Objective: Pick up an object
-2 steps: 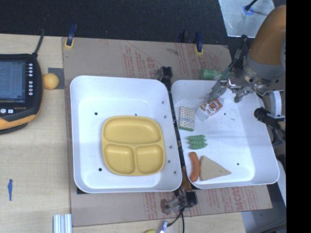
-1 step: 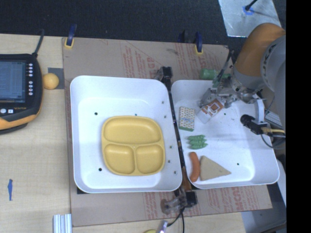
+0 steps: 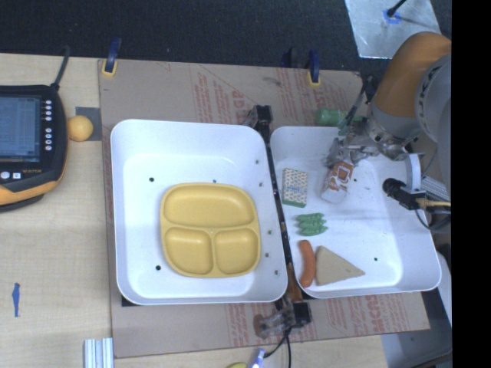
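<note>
The right bin (image 3: 399,278) holds a small white and orange carton (image 3: 337,182), a pale patterned cracker block (image 3: 294,187), a green pea pod (image 3: 311,222), a red sausage (image 3: 307,262) and a tan wedge (image 3: 336,267). My gripper (image 3: 347,150) reaches in from the right and sits at the far side of this bin, directly over the top end of the carton. It hides the carton's upper end, so I cannot make out any contact between them.
A yellow divided plate (image 3: 209,229) lies in the left bin (image 3: 130,159). On the bench to the left are a control tablet (image 3: 27,140) and a yellow ball (image 3: 79,127). A small green item (image 3: 330,116) lies just behind the right bin.
</note>
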Tool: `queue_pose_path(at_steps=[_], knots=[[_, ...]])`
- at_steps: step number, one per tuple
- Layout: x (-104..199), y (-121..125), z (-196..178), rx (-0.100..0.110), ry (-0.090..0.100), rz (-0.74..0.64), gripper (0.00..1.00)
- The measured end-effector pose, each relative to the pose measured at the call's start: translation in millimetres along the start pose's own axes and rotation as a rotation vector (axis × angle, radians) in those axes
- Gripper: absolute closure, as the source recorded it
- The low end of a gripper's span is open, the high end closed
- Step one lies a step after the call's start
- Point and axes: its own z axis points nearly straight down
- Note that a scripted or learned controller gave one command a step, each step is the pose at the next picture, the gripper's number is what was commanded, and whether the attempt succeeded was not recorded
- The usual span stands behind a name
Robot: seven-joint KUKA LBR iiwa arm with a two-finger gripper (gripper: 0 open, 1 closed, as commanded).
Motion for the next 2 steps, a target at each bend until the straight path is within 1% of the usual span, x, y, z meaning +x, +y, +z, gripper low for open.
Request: queue_pose_path(at_steps=[1,2], knots=[[50.9,0.6,-53.7,-0.003,0.002,0.001,1.00],[104.2,-10.9,-89.7,-0.001,0.001,0.001,1.00]])
